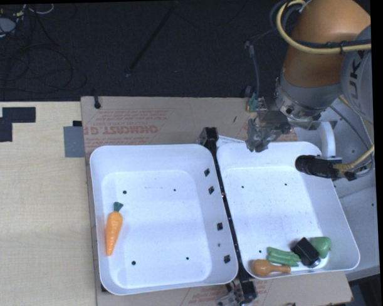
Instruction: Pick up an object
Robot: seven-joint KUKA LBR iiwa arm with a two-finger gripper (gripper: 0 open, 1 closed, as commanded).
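Where pincer [260,142] blurs over right bin [344,222], finger state unreadable

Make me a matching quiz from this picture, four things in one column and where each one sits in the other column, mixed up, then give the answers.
Things
1. orange toy carrot with a green top
2. small black block
3. tan pear-shaped toy
4. two-finger gripper

Places
A. over the far rim of the right white bin
B. near corner of the right bin, lying on the green toys
C. left side of the left white bin
D. against the near rim of the right bin, left of the green toys

Pairs: 1-C, 2-B, 3-D, 4-A
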